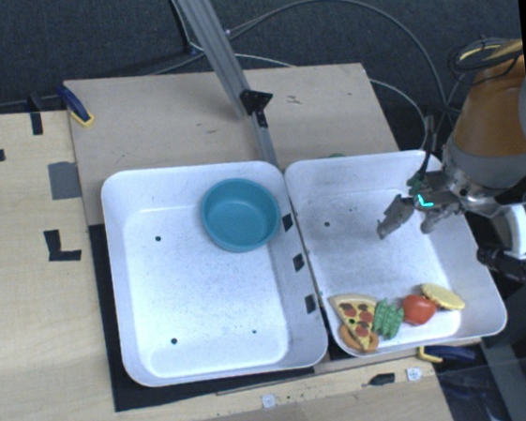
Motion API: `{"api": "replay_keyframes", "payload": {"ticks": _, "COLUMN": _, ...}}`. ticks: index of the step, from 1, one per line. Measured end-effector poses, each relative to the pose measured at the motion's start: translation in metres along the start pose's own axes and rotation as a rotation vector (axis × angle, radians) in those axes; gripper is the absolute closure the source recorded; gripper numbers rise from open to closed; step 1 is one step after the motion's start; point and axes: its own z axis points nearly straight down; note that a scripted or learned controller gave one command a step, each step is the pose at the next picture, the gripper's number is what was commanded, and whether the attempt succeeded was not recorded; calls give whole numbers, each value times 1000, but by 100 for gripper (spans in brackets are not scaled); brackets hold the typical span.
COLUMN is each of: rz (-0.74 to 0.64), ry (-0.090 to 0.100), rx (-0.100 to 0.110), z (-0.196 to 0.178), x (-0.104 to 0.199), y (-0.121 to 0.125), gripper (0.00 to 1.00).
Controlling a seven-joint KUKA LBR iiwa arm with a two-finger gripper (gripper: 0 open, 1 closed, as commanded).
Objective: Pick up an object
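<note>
The jaws [413,218] stand spread and pinch nothing, over the bare middle of the right bin [337,196]. The toys lie toward that bin's near edge: a tomato [418,309] almost straight toward the near edge from the jaws, with a pizza slice [353,321] and green piece [386,317] to its left. The bowl [239,214] sits well apart in the left bin [145,294].

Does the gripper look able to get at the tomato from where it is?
Probably yes. The gripper hovers over the right bin, open, with bare floor between it and the tomato. The pieces crowding the tomato's sides may hamper a clean grasp.
</note>
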Motion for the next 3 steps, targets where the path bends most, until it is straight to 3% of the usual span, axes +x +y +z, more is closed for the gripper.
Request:
{"api": "replay_keyframes", "payload": {"ticks": 1, "rz": 0, "ry": 0, "rx": 0, "z": 0, "x": 0, "y": 0, "gripper": 0}}
{"api": "replay_keyframes", "payload": {"ticks": 2, "rz": 0, "ry": 1, "rx": 5, "z": 55, "x": -3, "y": 8, "gripper": 0}}
{"api": "replay_keyframes", "payload": {"ticks": 3, "rz": 0, "ry": 0, "rx": 2, "z": 113, "x": -7, "y": 0, "gripper": 0}}
